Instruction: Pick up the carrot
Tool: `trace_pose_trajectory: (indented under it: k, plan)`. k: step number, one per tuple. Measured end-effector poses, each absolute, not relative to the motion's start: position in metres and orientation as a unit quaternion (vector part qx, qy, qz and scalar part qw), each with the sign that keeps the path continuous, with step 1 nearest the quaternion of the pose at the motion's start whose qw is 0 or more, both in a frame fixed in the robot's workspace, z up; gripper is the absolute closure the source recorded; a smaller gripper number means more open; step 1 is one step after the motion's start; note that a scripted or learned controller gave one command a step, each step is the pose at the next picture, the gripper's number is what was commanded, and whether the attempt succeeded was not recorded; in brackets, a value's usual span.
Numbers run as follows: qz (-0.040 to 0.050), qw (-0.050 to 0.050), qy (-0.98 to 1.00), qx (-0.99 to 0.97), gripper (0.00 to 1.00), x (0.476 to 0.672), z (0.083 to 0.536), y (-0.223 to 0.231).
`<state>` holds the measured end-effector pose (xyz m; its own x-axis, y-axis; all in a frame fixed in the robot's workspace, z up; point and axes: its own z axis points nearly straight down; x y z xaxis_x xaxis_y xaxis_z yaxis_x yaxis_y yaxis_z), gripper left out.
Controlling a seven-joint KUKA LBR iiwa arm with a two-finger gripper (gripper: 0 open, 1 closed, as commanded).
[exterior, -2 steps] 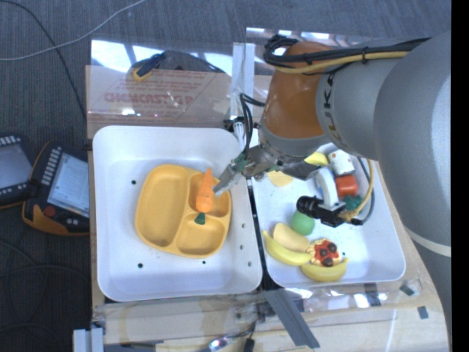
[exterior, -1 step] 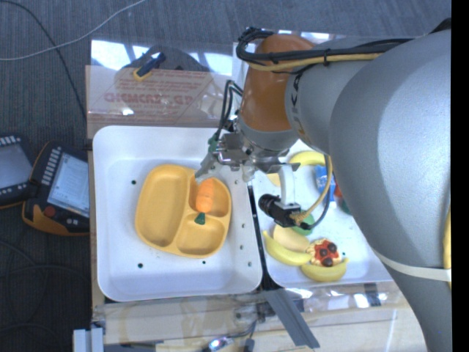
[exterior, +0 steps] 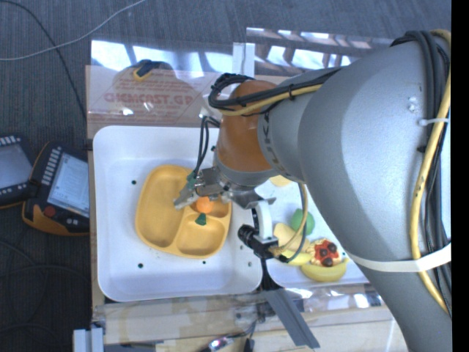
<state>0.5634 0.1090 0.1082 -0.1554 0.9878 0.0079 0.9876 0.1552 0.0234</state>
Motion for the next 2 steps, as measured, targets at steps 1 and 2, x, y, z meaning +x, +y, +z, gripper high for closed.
trace_pose_trajectory:
  k: [1, 2]
  plan:
    - [0.0156, -0.001, 0.764, 0.646, 1.00, 0.562, 0.116, 0.121]
    - [-0.0030, 0.000, 0.720, 0.694, 1.00, 0.512, 0.200, 0.061]
